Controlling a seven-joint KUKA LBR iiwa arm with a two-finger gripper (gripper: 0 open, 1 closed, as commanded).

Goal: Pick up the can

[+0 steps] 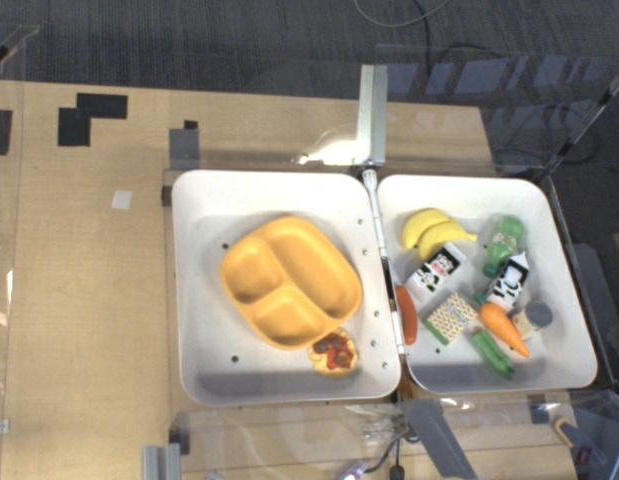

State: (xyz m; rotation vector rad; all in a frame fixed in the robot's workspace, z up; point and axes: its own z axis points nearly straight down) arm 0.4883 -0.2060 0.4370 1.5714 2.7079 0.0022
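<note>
Two white bins side by side on worktop (89, 298). Left bin (194, 268): yellow divided plate (289, 280). Right bin (549, 208): grey can (537, 315) near right wall, just beside carrot (504, 328), below milk carton (507, 280). Tool state: cannot tell.

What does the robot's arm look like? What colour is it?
Hard to tell from this picture. At the bottom right corner sits a grey shape with a small orange bit beside it. That might be part of the arm, but I cannot be sure. I can make out no cables or markings there.
</note>
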